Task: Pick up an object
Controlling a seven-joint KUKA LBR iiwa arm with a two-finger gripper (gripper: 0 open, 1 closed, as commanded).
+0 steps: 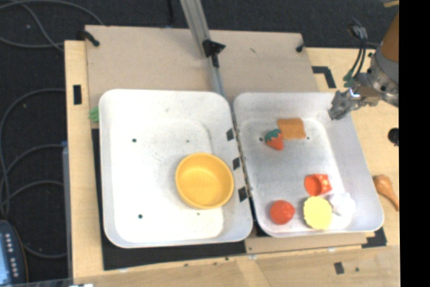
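Note:
The right bin (349, 144) holds several small things: a tan block (291, 128), a red and green strawberry-like toy (273, 139), an orange-red piece (318, 184), a red ball (282, 212), a yellow disc (318, 212) and a white lump (342, 203). A yellow bowl (204, 180) sits in the left bin (134, 124). My gripper (342, 104) hangs at the right bin's far right corner, above the rim, apart from all the objects. Nothing shows between its fingers.
A slanted metal post (195, 10) rises behind the bins, near their shared edge. An orange object (385, 189) lies on the bench right of the right bin. Cables lie on the dark floor at the left.

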